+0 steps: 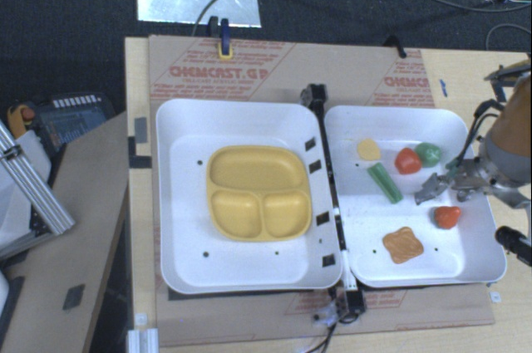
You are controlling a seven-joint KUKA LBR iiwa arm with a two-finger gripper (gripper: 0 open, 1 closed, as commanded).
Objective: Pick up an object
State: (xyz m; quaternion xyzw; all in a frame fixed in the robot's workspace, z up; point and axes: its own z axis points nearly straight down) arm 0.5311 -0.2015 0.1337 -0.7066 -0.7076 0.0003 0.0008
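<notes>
Jaws state can't be made out on the gripper [432, 189] just left of the orange-red toy [447, 216], probably light, smooth, best pinched across its middle.

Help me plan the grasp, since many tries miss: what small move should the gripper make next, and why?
Probably a short move toward the near edge of the right bin, then down. The gripper hangs above the bin floor between the green stick-shaped piece and the small red-orange piece, touching neither. The red-orange piece lies closest and apart from the others, so it looks the easiest target.
</notes>
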